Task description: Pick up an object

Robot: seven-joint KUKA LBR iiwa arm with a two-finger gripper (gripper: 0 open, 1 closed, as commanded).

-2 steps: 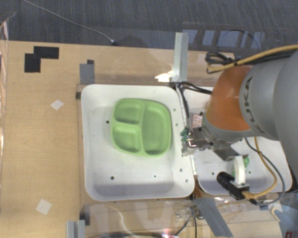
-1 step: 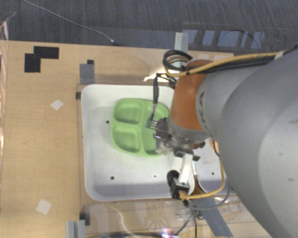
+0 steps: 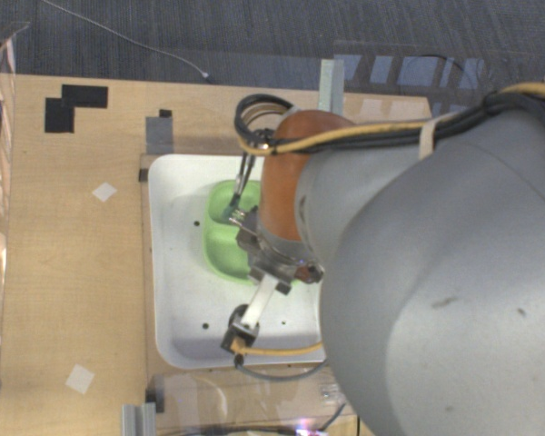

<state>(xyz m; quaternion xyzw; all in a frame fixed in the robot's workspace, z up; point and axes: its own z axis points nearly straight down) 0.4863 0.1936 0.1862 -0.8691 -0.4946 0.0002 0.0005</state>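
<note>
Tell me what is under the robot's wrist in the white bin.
A light green object lies on the white bin floor, partly under the wrist. Its right side is covered by the arm, as is whatever else lies further right.

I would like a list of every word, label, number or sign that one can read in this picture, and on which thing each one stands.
No text can be read.
The black L-shaped mark on the wooden bench carries no letters.
The pale square patches on the bench are blank.
The green object in the white bin and the grey arm show no label.
</note>
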